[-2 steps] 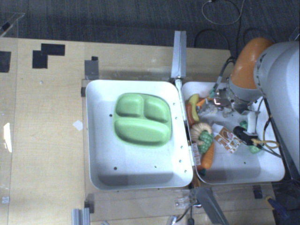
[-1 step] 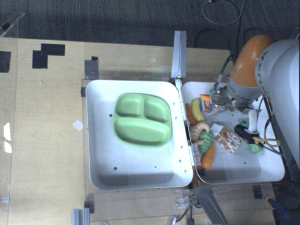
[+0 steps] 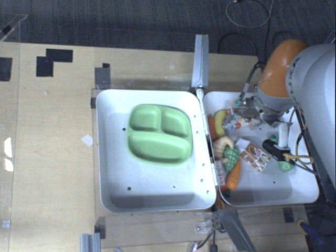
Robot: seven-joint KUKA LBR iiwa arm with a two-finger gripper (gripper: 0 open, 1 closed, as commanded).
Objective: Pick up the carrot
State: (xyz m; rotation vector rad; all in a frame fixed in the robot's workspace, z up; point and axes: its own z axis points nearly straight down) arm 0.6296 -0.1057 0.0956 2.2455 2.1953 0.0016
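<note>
Slanted overhead view of both bins [image 3: 105, 156]

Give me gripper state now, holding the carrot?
Gripper: over the right bin's upper left; open or closed cannot be told. Carrot lies loose, apart from it.

The grey arm with an orange band [image 3: 294, 72] is cut off by the right edge and covers the upper right corner of the right-hand shallow white bin [image 3: 273, 193]. The two-finger gripper [image 3: 242, 115] is too cluttered to resolve at its tips. Beneath it, a small yellow object [image 3: 220, 121] and a printed packet [image 3: 255, 156] are too blurred to identify.
</note>
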